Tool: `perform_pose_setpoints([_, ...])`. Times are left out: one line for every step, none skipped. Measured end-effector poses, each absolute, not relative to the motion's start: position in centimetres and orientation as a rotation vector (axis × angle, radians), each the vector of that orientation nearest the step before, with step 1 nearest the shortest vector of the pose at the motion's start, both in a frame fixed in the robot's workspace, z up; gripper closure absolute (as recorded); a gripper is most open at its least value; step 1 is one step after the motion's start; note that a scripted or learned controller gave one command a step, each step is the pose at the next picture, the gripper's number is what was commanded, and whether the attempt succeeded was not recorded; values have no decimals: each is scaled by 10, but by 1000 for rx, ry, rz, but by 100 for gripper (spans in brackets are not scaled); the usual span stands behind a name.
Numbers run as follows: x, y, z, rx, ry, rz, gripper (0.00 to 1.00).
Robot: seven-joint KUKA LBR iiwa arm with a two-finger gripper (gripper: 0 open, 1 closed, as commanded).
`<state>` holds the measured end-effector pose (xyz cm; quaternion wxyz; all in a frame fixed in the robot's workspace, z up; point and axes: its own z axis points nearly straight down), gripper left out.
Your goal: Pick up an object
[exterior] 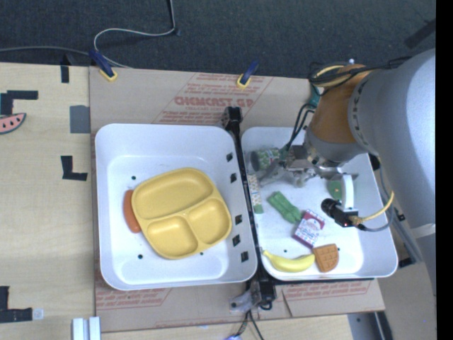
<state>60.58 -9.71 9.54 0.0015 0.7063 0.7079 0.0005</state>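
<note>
My gripper (pixel 283 167) is low in the right bin (pixel 375 261), near its upper left part, below the arm's orange band (pixel 336 115). Just left of it, touching or nearly touching, lies a crumpled green-and-clear packet (pixel 264 159). I cannot tell whether the packet is in its grasp. Also lying in this bin are a green oblong piece (pixel 284 207), a maroon-and-white packet (pixel 308 229), a yellow banana (pixel 289 262), a brown waffle-like square (pixel 326 257) and a small green-and-white item (pixel 338 188), partly hidden by the arm.
The left bin (pixel 113 154) holds a yellow divided plate (pixel 181 211) lying over an orange-red item (pixel 130 211). A black divider (pixel 241 190) runs between the bins. The arm's grey body (pixel 403 133) and black cable (pixel 354 222) overhang the right bin's right side.
</note>
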Motion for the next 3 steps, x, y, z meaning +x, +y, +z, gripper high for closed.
perform_pose_setpoints([576,-99,87,2216,2219,4,0])
perform_pose_setpoints([576,-100,96,2216,2218,3,100])
perform_pose_setpoints([567,-28,206,2218,2224,2,100])
